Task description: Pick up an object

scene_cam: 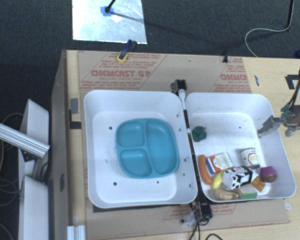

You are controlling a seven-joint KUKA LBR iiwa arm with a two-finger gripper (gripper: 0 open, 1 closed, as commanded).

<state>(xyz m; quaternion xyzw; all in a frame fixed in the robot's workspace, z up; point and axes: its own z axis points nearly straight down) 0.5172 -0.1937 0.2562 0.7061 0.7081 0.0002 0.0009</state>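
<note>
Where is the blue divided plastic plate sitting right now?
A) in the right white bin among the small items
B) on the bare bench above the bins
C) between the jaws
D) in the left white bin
D: the blue divided plastic plate lies flat on the floor of the left white bin, apart from the small items heaped in the right white bin.

Even, fairly bright overhead light with a cool cast. The white bins (140,101) look slightly washed out, with soft shadows along their inner walls. Behind the bins, a shiny floor sheet (90,14) shows glare. The whole picture is mildly soft and grainy.
</note>
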